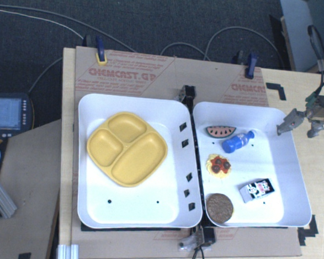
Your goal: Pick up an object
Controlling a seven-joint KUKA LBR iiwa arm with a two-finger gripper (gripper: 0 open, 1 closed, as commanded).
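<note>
- I see the gripper (301, 126) at the far right, over the upper right rim of the right bin (291, 179); its 2 fingers are spread apart with nothing between them.
- In the right bin I count 5 objects. A watermelon slice (220, 131) lies near the top left, with a blue bottle (237, 141) just beside it, tilted on its side.
- Below those sits a small yellow piece with red spots (218, 165), roughly mid-bin toward the left wall.
- A round brown disc (219, 208) rests in the lower left corner, touching the front rim.
- A small black-and-white carton (256, 190) lies to the right of the disc, apart from it.
- The left bin (90, 204) holds a yellow tray with 3 compartments (127, 148), set at a slant in its upper half.
- All 5 small objects are well apart from the gripper.
</note>
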